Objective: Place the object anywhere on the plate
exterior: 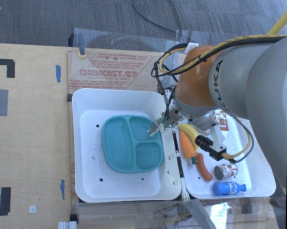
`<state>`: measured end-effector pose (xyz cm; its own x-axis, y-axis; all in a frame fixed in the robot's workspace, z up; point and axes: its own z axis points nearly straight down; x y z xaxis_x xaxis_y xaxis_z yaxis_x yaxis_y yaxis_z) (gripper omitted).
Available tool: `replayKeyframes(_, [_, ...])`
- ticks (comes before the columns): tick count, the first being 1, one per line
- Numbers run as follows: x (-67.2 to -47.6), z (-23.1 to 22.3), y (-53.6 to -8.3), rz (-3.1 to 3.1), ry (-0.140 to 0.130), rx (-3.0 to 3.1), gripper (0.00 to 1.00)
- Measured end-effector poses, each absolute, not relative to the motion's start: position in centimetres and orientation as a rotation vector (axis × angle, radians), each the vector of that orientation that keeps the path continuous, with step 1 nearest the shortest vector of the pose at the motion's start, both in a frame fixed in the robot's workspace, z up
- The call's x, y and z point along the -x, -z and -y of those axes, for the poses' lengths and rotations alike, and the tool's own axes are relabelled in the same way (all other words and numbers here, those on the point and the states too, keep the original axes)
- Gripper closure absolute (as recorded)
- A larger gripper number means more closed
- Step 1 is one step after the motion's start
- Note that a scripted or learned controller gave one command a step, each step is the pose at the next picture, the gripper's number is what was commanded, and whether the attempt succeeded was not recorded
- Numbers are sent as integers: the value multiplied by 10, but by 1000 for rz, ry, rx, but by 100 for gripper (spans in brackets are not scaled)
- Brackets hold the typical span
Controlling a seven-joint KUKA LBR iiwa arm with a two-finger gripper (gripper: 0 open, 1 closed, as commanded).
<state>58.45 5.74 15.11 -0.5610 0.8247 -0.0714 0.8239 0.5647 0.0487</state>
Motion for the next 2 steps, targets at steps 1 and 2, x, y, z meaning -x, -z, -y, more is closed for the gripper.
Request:
replayKeyframes(1, [-586,-56,-161,-2698,-16,-1428,100])
replayKeyframes(2, [-580,-130,-120,-2975,-5,-948,100])
